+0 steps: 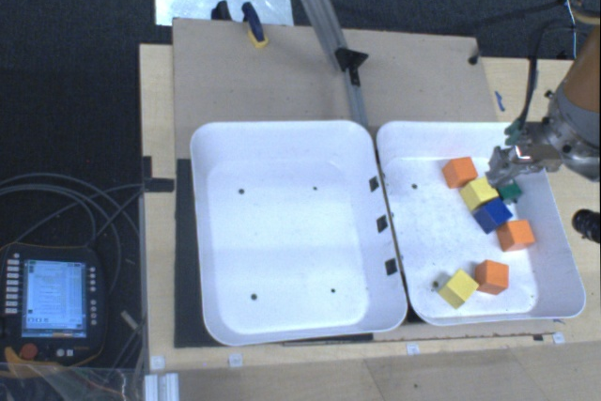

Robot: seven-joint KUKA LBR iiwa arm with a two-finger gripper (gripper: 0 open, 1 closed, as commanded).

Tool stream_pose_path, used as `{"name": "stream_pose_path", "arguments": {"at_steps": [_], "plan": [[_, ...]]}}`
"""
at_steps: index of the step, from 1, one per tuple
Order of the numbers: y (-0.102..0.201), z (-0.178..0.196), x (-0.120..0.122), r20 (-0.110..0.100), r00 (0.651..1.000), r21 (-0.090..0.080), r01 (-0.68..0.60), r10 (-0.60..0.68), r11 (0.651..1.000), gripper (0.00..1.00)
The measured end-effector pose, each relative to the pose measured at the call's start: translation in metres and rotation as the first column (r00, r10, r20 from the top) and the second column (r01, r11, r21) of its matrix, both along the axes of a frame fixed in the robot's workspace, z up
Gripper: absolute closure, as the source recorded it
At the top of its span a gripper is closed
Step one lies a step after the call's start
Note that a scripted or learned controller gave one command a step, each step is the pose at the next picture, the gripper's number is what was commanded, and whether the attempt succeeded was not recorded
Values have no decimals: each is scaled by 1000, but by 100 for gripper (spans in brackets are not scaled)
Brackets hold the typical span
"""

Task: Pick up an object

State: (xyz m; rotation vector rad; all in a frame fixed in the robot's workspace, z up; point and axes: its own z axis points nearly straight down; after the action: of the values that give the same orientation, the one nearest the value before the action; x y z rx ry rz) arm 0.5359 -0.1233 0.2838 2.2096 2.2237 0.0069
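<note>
The right bin (554, 296) holds several small blocks. An orange block (460, 171) lies near its back, with a yellow block (479, 193) and a blue block (492, 215) touching just in front of it. A small green piece (511, 193) shows beside the yellow block. Further forward lie an orange block (516, 235), another orange block (491, 276) and a yellow block (459, 287). My gripper (504, 166) hangs over the bin's back right part, just above the yellow block and the green piece. No block shows in its grasp.
The left bin (202, 202) stands next to the right one. A slanted metal pole (319, 5) crosses the back of the bench. A teach pendant (52, 300) with cables lies off the bench at the left.
</note>
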Motion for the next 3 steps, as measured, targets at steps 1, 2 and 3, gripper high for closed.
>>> {"name": "stream_pose_path", "arguments": {"at_steps": [1,2,3], "plan": [[56,-2,15,-4,1000,3,-5,5,1000,100],[101,-2,32,-4,1000,3,-4,4,1000,100],[150,-4,64,-4,1000,3,-4,4,1000,100]]}}
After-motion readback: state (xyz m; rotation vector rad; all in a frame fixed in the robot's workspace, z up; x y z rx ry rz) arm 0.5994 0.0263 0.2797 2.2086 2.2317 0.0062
